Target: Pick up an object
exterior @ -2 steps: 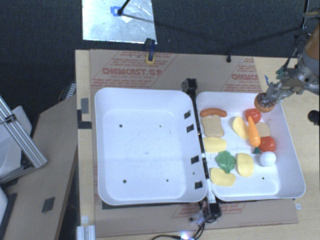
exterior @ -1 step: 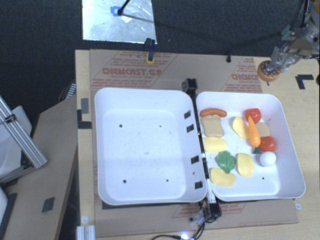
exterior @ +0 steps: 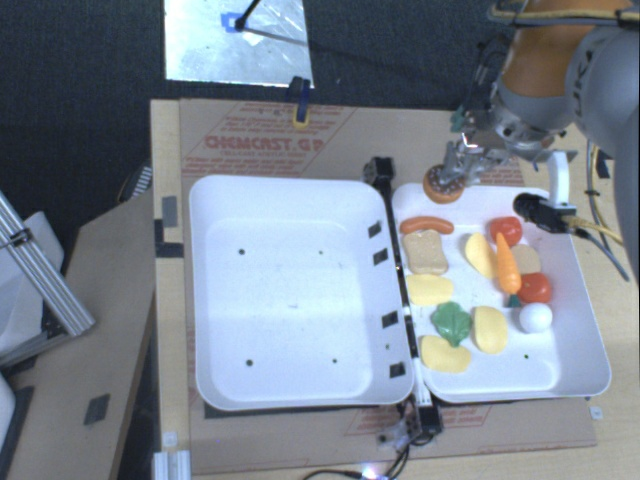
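Gripping a small round brown disc-shaped toy, something like a cookie or burger patty (exterior: pixel 442 184), the two-finger metal claw (exterior: pixel 458 171) hangs at the far rim of the right-hand shallow white plastic bin (exterior: pixel 585 363), with the disc seen between its fingertips and seemingly lifted clear of the bin floor; how firmly the fingers pinch it is hard to judge at this size; the rest of the toy food lies below in that bin: a red-brown sausage (exterior: pixel 427 225), a tan bread slice (exterior: pixel 427 253), an orange carrot (exterior: pixel 507 262), a green leafy piece (exterior: pixel 452 321), a white egg (exterior: pixel 536 317) and several yellow pieces near them; the left-hand white bin (exterior: pixel 215 208) sits just beside, touching along the middle divider; the risk, as I judge it, is a slip; the disc looks held near its edge, so a quick swing could let it tilt and drop; since it hangs over the rim, a fall might land it on the cardboard-covered bench (exterior: pixel 260 138) outside the bin; a low carry could also knock it against the rim
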